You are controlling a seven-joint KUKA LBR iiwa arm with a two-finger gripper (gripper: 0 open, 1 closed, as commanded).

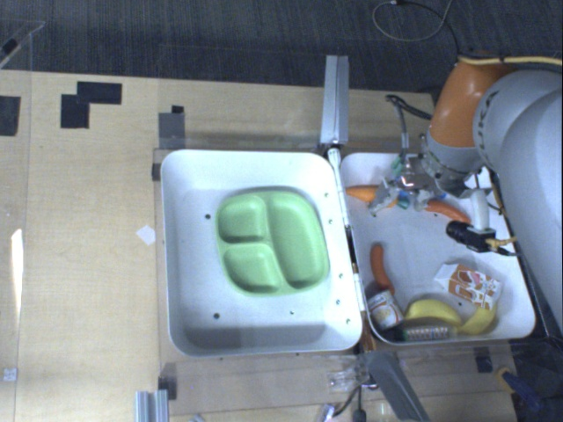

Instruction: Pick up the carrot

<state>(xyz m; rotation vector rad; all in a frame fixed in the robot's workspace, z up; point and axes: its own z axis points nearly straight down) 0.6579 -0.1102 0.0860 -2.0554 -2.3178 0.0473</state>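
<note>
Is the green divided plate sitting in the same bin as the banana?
No: the green divided plate lies in the left bin, while the banana lies in the right bin.

The grey arm (528, 148) reaches in from the right, bulky and close to the camera, its orange band (457, 104) sitting just above the wrist. Below the band the wrist angles down and to the left, over the upper part of the right-hand bin (519, 319). The gripper (393, 192) hangs low at that bin's upper left area — small, metallic, partly blurred — with cables trailing along the wrist beside it.
</note>
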